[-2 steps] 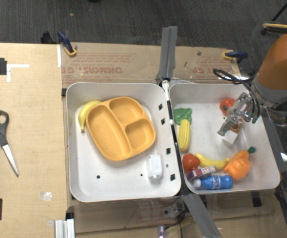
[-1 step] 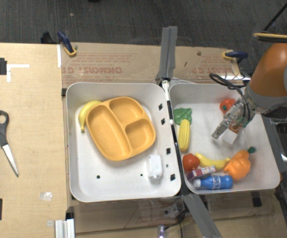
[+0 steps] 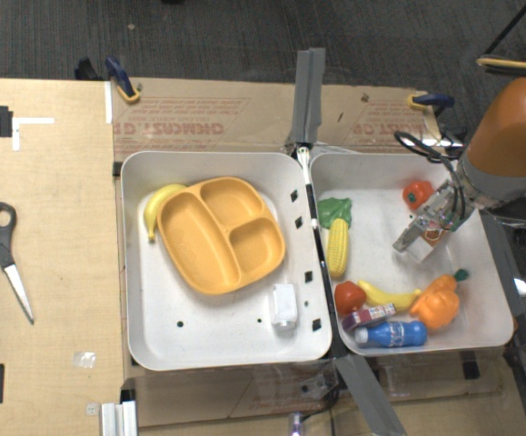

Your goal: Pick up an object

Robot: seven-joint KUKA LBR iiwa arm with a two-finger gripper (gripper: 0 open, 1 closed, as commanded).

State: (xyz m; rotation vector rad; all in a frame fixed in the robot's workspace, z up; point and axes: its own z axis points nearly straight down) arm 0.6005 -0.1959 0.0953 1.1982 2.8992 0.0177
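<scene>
While the grey arm reaches in from the right, its gripper point(image 3: 417, 239) hangs over the right bin point(image 3: 381, 198), low above bare white floor; whether its tips are spread or pressed together cannot be told, and nothing is seen held.

Just beside it, toward the far wall, lies a small tomato-like toy point(image 3: 417, 193). Along the bin's left side rest a green leafy toy point(image 3: 334, 210) and a yellow corn cob point(image 3: 337, 247). Heaped at the near wall: a red tomato point(image 3: 349, 296), a banana point(image 3: 388, 294), an orange pumpkin-like toy point(image 3: 436, 305) and a blue bottle point(image 3: 392, 335).

Any of these looks light, stiff and smooth plastic, apt to roll; the corn cob, apart from the heap, seems best pinched across its narrow middle.

The left bin point(image 3: 135, 271) holds an orange divided plate point(image 3: 219, 234), a second banana point(image 3: 158, 205) touching its rim, and a small white block point(image 3: 283, 304).
</scene>
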